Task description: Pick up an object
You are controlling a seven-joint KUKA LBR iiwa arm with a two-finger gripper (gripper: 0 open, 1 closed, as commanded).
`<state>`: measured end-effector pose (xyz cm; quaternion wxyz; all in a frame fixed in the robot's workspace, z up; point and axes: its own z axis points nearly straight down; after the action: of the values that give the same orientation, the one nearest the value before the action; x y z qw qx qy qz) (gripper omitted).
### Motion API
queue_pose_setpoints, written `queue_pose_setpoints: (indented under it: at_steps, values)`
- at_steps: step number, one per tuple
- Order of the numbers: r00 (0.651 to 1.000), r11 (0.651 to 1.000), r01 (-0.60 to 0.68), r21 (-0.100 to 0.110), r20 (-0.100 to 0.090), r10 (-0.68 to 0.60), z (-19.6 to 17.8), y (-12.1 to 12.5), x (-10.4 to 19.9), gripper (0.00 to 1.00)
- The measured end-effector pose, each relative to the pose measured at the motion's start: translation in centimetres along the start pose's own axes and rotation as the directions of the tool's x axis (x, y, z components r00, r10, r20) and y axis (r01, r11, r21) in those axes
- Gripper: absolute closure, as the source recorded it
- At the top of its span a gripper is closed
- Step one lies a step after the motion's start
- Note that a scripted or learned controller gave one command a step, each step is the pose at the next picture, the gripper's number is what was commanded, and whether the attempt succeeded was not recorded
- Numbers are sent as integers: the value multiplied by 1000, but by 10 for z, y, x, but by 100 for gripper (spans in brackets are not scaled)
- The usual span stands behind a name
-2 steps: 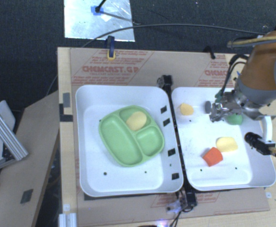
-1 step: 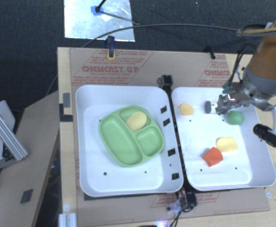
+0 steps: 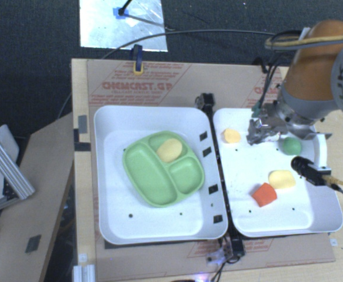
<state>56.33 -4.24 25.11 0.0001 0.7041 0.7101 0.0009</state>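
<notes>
Camera view: looks down at a slant on two white bins on the desk.
Claw: the claw hangs low over the upper part of the right bin; whether it is wide or narrow cannot be told, and nothing is seen in it.
Candidates in right bin: a small yellow piece just beside the claw on its left; a green ball near the claw on the other side, partly under the arm; a pale yellow block and an orange block lower down, close together.
Left bin: the left bin holds a green divided plate with a yellow lump in one compartment.
Progress: by my reading, the approach is made but no grasp or lift is yet shown; closing on an object and raising it remain.
Edges: the small yellow piece lies near the bin's upper-left corner, by the wall between the bins, which may crowd a grasp.
Open room: bare floor spans the lower part of the right bin, and the two blocks sit well apart from its walls.
</notes>
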Motion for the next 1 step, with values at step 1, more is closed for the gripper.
queue_pose_setpoints:
  at_steps: [1]
  values:
    - [1000, 1000, -2, 0, 1, 2, 14, -1, 48, 100]
